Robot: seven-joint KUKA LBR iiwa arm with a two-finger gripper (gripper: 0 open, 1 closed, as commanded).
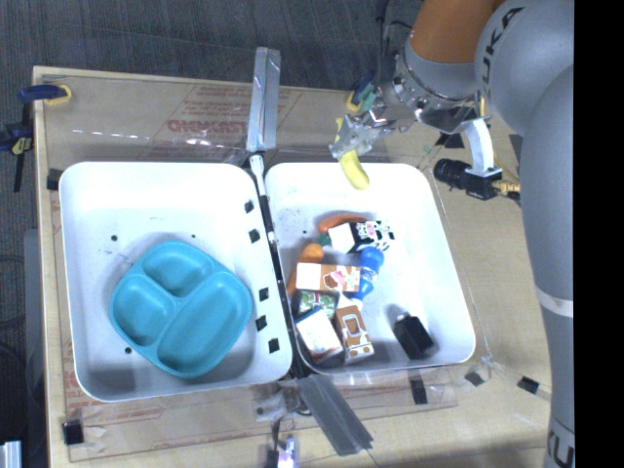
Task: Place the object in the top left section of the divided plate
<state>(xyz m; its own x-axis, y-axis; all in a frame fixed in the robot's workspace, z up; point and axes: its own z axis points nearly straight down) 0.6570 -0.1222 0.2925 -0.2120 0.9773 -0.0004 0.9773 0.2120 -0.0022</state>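
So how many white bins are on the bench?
2. The left bin holds the blue plate; the right bin holds a pile of toys.

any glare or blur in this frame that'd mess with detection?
Camera view: soft overhead light with no hard shadows; both white bins look washed out, with faint sheen on the clear sheet along the top of the bench. The gripper and the yellow object at its tips are slightly blurred. The blue divided plate and the clutter in the right bin are sharp.

Bare floor rings the blue plate (181, 306); clutter (341, 291) crowds the right bin (444, 252).
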